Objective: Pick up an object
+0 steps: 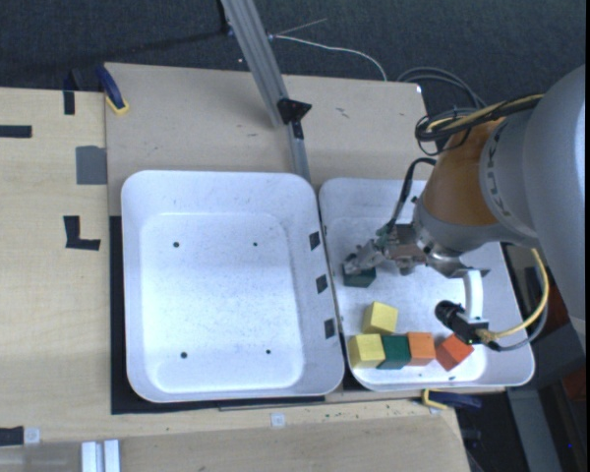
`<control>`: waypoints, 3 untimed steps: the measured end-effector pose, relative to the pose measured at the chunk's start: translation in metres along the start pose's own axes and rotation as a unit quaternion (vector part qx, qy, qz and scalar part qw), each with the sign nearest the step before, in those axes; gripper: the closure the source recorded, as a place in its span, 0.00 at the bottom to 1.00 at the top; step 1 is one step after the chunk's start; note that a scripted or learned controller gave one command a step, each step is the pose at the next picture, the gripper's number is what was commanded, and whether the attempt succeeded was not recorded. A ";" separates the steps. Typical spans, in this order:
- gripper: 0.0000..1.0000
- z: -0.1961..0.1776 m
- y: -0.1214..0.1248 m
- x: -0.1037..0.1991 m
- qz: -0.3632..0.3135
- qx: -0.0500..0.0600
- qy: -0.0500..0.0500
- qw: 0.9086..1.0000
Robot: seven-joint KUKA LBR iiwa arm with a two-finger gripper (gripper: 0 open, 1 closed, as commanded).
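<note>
My gripper (362,262) is low in the right bin (492,372), near its left wall. A small dark green block (359,277) lies right under the gripper tip, partly covered by it. I cannot tell whether the block is held. Further toward the front of the bin sits a yellow block (381,317). Along the front wall stand a second yellow block (367,349), a green block (394,351), an orange block (421,346) and a red-orange block (453,352).
The left bin (216,283) adjoins the right one along a shared wall (323,273). A grey metal pole (261,52) slants in from the top to the bins' rear junction. The arm's body and cables (492,185) cover the right bin's right side.
</note>
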State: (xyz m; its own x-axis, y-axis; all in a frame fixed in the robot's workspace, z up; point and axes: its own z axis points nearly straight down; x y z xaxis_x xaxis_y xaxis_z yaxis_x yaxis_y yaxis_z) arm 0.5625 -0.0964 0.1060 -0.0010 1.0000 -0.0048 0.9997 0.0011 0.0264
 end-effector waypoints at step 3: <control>1.00 -0.012 0.075 0.006 -0.002 -0.002 0.001 1.000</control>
State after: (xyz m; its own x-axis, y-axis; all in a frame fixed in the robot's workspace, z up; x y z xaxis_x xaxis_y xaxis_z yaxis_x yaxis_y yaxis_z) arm 0.6373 -0.0900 0.1196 -0.0043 1.0000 -0.0038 0.9995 0.0044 0.0307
